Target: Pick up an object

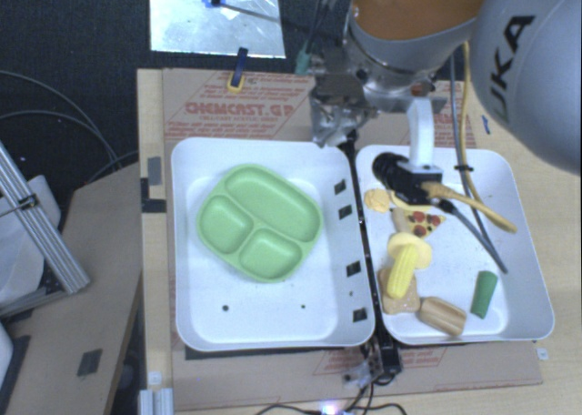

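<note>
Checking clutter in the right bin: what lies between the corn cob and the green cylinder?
Bare white bin floor separates the corn cob from the green cylinder in the camera view.

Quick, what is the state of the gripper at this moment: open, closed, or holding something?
Gripper: it cannot be told. It hangs at the far end of the divide between the two shallow white bins.

bright even light, soft shadows, blurred arm (509,31) close up
</note>
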Controlling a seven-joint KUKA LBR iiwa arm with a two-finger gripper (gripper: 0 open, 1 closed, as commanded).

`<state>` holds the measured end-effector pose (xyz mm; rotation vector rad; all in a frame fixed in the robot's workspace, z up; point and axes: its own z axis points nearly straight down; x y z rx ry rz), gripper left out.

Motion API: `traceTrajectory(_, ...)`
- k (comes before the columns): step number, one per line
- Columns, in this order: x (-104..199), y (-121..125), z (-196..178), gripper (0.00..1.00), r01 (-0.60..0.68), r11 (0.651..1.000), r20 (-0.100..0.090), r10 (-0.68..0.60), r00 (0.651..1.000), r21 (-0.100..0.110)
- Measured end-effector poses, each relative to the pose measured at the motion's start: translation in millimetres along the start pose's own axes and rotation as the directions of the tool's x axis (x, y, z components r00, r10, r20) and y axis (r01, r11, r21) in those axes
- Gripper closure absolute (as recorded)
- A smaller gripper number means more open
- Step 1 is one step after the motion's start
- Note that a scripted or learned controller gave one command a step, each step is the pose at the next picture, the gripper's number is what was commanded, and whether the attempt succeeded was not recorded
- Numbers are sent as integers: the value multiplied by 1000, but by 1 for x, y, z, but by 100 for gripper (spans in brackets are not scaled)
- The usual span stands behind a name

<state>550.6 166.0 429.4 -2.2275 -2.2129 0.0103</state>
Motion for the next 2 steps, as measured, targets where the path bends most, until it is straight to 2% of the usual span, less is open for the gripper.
traceTrajectory(1,-71,-5,155,100,-1,1000,2,1,1000,9)
traceTrajectory(2,-65,-2,135,100,11,1000,-4,-11,1000,-9)
